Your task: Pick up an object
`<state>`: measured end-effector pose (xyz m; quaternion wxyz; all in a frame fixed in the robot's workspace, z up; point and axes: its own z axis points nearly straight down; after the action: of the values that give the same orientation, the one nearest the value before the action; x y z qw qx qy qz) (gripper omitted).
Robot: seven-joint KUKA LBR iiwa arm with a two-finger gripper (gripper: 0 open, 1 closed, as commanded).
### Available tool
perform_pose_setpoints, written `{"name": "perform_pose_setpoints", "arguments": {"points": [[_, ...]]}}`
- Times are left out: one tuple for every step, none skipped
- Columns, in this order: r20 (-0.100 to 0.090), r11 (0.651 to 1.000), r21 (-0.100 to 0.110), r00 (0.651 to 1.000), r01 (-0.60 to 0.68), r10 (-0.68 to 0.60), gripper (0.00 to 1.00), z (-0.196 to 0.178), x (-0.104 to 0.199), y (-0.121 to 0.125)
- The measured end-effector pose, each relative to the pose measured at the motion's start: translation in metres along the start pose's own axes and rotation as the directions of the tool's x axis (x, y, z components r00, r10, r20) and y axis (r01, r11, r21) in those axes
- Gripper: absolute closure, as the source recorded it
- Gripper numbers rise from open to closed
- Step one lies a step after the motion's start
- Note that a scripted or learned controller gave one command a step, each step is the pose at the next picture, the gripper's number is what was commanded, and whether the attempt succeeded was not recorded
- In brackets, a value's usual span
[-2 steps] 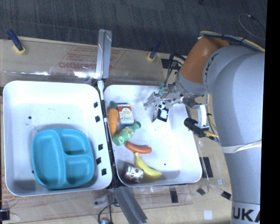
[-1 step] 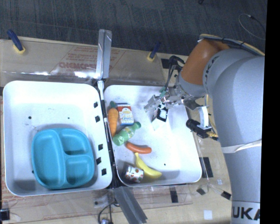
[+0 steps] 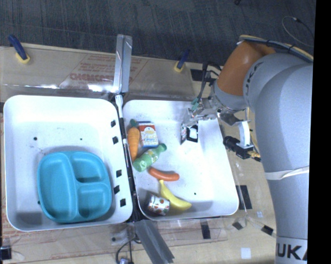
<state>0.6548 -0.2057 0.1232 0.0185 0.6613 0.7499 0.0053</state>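
The things to pick lie in the right bin [image 3: 221, 174], along its left side: a carrot [image 3: 133, 142], a small carton [image 3: 148, 135], a green bottle [image 3: 148, 157], a red-orange sausage [image 3: 164, 174], a banana [image 3: 173, 196] and a can [image 3: 158, 205]. The carrot touches the carton. The banana lies just beside the can. The gripper [image 3: 189, 133] hangs over the upper right part of this bin, apart from all of them; I cannot tell its state. The left bin [image 3: 25, 124] holds a blue divided tray [image 3: 74, 186].
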Motion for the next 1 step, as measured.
{"name": "perform_pose_setpoints", "arguments": {"points": [[0.000, 1.000, 0.001, 1.000, 0.001, -0.001, 0.00, 0.0003, 0.0002, -0.0002]]}}
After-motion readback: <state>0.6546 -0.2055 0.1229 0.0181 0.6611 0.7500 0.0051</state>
